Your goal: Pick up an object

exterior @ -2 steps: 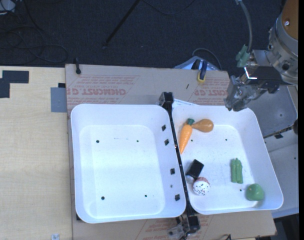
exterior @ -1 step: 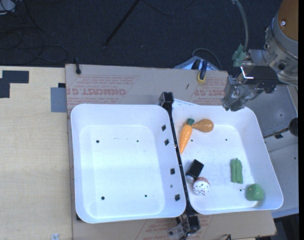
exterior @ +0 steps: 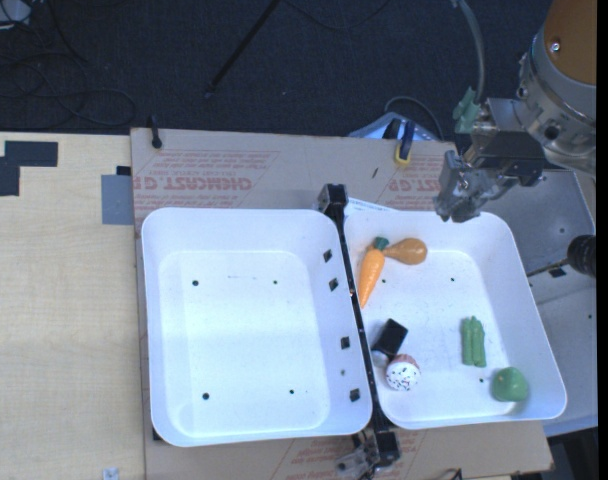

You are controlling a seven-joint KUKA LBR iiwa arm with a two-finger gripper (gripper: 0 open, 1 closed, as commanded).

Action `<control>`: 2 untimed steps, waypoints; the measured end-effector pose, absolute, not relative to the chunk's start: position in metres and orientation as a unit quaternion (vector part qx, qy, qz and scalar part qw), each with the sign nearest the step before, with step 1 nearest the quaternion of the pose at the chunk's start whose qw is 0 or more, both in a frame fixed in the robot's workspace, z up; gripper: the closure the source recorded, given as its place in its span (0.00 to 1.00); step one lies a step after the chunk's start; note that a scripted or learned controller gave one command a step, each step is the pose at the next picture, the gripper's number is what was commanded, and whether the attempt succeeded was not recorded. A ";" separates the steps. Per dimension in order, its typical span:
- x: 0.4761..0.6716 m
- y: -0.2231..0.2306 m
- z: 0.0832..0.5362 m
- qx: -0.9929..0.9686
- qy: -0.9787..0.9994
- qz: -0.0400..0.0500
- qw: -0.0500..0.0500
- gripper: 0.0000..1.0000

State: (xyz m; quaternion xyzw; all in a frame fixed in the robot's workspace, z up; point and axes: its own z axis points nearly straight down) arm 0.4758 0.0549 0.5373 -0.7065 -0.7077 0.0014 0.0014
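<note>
Nearest the lens, the gripper (exterior: 462,200) is seen hung above the right bin (exterior: 529,298) at its twelve-o'clock rim, carrying nothing; its opening cannot be judged. Probably it is poised before descent. At seven o'clock from it lies the likeliest target, an orange carrot (exterior: 370,273), green-topped, touching an orange lump (exterior: 407,251).
</note>
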 end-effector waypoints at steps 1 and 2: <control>0.476 0.088 0.537 -0.706 -0.708 0.001 0.002 1.00; 0.476 0.108 0.537 -0.706 -0.708 0.001 0.001 1.00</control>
